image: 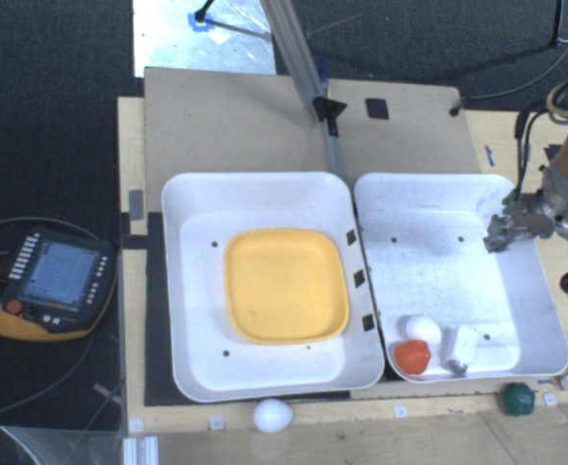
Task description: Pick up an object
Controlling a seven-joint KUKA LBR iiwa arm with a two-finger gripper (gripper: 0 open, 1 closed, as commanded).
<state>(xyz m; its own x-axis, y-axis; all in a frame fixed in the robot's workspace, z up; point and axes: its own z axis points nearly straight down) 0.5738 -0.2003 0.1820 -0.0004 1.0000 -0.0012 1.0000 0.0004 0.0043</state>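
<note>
Well, the grey robot claw (502, 232) hangs at the right side of the frame, over the right white plastic bin (458, 211). I cannot tell its state. A small white ball (422, 328), a red ball (413, 357) and a white block (461, 345) sit at the bin's bottom edge. A square yellow plate (287, 285) lies in the left white bin (192, 289).

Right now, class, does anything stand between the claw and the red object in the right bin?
Nothing visible does. The claw sits at the right bin's far right edge, and the red object lies in its near corner beside a white ball and a white block. Bare bin floor lies between; those neighbours crowd the grasp.
</note>
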